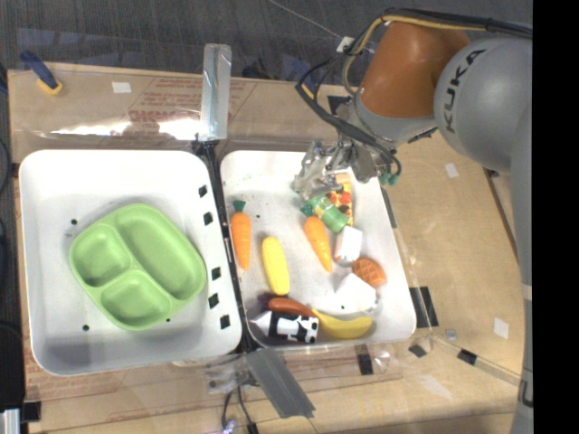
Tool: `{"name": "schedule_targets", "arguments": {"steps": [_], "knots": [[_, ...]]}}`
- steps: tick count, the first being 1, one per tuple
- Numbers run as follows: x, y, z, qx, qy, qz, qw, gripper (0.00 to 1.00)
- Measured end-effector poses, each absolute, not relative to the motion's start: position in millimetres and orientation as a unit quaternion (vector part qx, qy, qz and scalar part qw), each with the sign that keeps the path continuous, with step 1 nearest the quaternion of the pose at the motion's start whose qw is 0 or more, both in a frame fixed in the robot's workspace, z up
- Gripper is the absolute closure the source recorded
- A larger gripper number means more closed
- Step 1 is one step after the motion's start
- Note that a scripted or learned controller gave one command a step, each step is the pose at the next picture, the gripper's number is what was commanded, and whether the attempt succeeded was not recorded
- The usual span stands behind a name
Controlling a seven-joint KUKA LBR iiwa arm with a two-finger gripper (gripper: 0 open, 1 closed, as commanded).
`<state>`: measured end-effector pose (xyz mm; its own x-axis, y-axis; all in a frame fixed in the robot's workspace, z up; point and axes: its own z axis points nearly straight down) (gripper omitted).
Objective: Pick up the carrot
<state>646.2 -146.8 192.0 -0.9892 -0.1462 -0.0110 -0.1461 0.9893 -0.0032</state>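
— Nearest the lens, what sits along the front wall of the right bin (398,242)?

— Black-and-white cow toy (294,327), with a banana (346,325) just to its right and a brown sausage-like piece (288,306) touching it from behind.

— And the carrots?

— Two show. One carrot (240,235) lies beside the left wall of that bin, green top pointing away from the camera. The second carrot (317,240) lies mid-bin, tilted, its green top under a cluster of small colourful toys (336,202).

— What crowds the second one?

— A white block (349,243) touches its right side, an orange-red ridged piece (369,271) lies just beyond that, and a yellow corn-like piece (274,265) lies between the two carrots.

— Where is the gripper (318,172)?

— It hangs over the far part of the right bin, above the colourful cluster, apart from both carrots. Its metal fingers look slightly parted, with nothing visible between them.

— The other bin?

— The left bin (54,188) holds a green divided plate (136,265).
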Motion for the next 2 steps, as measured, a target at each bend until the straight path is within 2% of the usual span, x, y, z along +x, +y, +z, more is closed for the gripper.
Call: {"name": "schedule_targets", "arguments": {"steps": [1,2], "knots": [[591.2,-99,205,-0.285,0.958,0.0,0.001,1.0],[645.4,-109,198,-0.382,0.924,-0.0005,0.002,1.0]]}}
